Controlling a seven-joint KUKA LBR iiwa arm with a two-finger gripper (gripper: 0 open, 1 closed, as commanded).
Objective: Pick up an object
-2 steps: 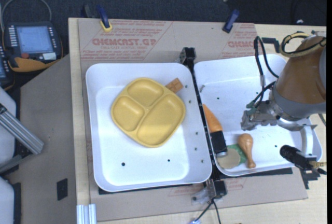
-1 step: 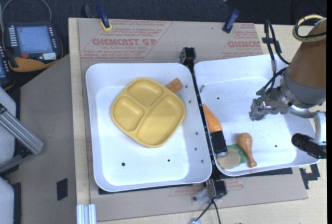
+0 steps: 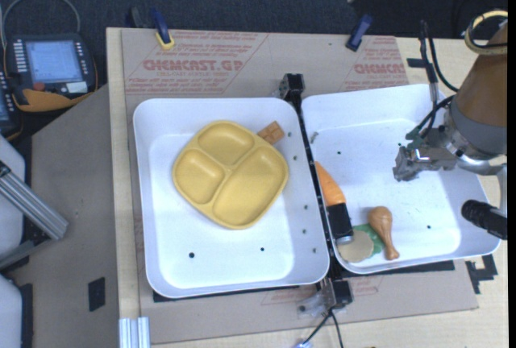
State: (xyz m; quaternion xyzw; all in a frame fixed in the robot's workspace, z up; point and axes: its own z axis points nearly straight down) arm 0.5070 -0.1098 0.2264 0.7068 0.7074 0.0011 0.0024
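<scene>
Resting side by side on the cardboard-covered counter (image 3: 242, 56): two shallow white plastic bins. Lying in the left bin (image 3: 153, 201): one glossy yellow three-compartment plate (image 3: 230, 174), one small brown block (image 3: 271, 132) touching its upper rim. Hovering over the right bin (image 3: 379, 117): metal pincer (image 3: 408, 163), opening impossible to tell, grasping nothing visible. Crowding that bin's lower-left corner: one orange carrot-shaped toy (image 3: 329, 186), one black block (image 3: 339, 221), one pale green disc (image 3: 357, 246), one tan drumstick (image 3: 384, 230).

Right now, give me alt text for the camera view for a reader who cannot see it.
A grey arm's claw hangs over the right bin, away from a carrot, a black block and a drumstick near its front-left corner. The left bin holds a yellow divided plate.
</scene>
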